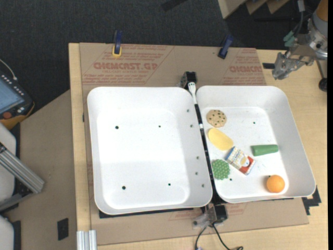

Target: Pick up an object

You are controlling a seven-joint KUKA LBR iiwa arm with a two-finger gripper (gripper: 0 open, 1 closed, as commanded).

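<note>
The right bin (291, 113) holds several small items. A chocolate-chip cookie (216, 118) lies near its left wall, with a flat yellow piece (221, 138) just below it. A green cylinder (265, 149) rests toward the right side. A small red and white carton (241, 160) lies tilted beside a bumpy green round piece (220, 169). An orange (275, 183) sits in the front right corner. My gripper (283, 66) hangs beyond the bin's far right corner, over the cardboard, well away from all the items and holding nothing that I can see.
The left bin (104, 139) stands next to the right one, their rims touching along the middle. Both rest on a cardboard sheet (156, 61) held by two clamps (117, 43) at the far edge. Cables run at the front edge (210, 217).
</note>
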